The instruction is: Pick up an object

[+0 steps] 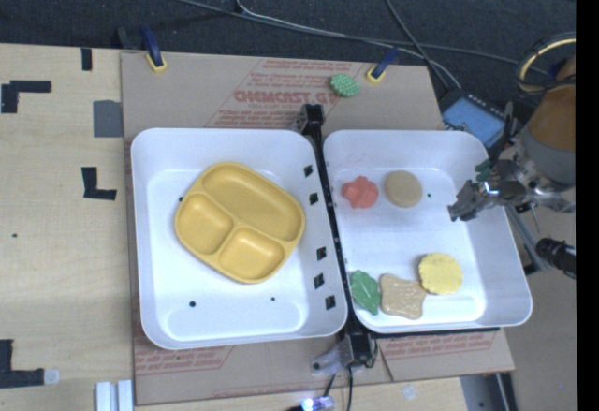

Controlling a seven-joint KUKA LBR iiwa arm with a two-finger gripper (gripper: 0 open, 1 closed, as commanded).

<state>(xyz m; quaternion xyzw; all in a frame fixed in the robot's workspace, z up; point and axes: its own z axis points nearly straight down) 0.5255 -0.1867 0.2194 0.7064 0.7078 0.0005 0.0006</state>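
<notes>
The right bin (pixel 374 241) holds several small food-shaped pieces. A red piece (pixel 359 192) and a round beige piece (pixel 404 188) lie near its far side. A green piece (pixel 365 290), a tan toast-like piece (pixel 402 297) and a yellow round piece (pixel 440 272) lie along its near side. My gripper (pixel 465 204) hangs over the right edge of that bin, to the right of the beige piece and above the yellow one, and I see nothing between its fingers.
In the left bin (pixel 159 306) lies a yellow divided plate (pixel 240 221). A green piece (pixel 344 85) sits on the cardboard behind the bins. Cables cross the dark floor at the back. A blue object (pixel 475 119) lies by the right bin's far corner.
</notes>
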